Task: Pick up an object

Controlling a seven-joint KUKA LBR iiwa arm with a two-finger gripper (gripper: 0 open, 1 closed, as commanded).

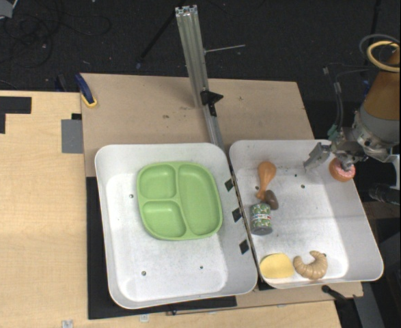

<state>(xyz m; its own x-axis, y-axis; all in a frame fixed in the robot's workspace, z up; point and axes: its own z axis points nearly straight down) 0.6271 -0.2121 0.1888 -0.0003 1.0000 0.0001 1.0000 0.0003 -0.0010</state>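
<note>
Camera view: the arm [381,98] reaches in from the right, and its gripper [331,157] hangs over the upper right corner of the right bin [364,231]. A small orange-red ball [342,171] sits right at the jaws, on the bin's right rim side; it looks held between them, though one finger juts out to the left and the contact is hard to read, so I judge the jaws closed on the ball rather than sure of it.

Other things lie in the same bin, all down and to the left of the jaws: an orange drumstick-shaped toy [265,178] with its long axis running up and down the view, a small dark can [260,219] just below it, a yellow piece [276,266] and a tan curled toy [311,264] near the lower rim, well apart from the gripper.

The left bin [118,251] holds a green divided plate [179,201]
</note>
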